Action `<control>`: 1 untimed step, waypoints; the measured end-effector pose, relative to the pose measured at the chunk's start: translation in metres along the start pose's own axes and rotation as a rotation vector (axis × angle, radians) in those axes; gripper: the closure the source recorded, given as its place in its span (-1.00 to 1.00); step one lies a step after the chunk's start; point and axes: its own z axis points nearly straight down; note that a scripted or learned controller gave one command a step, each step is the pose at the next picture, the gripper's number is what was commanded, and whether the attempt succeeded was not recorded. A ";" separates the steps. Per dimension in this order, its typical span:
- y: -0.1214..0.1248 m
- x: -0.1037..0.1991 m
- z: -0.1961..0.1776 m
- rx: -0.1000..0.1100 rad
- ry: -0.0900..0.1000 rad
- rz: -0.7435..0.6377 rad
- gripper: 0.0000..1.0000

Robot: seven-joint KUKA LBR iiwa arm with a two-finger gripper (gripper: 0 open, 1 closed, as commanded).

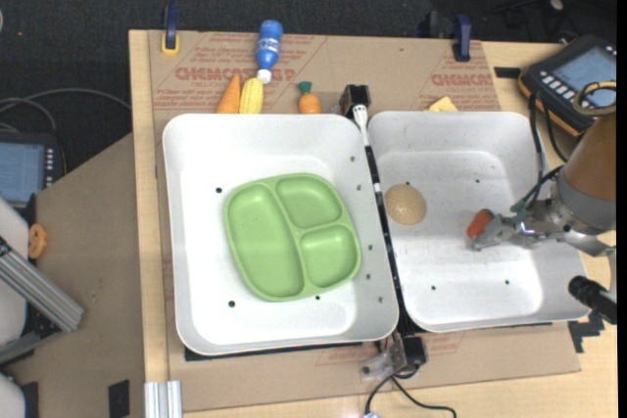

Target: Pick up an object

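In the right white bin, a small red-orange object lies near the middle. A round tan object rests close to that bin's left wall. My gripper reaches in from the right, low over the bin floor, with its tip right beside the red-orange object on its lower right side. Whether it touches that object I cannot tell. The grey arm with its orange band extends over the bin's right edge.
The left bin holds a green divided plate. Behind the bins, the bench carries a blue bottle, a corn cob, two carrots and a yellow piece. A pendant sits at the right.
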 end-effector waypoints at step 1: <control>0.044 0.051 0.000 -0.005 0.001 -0.011 -1.00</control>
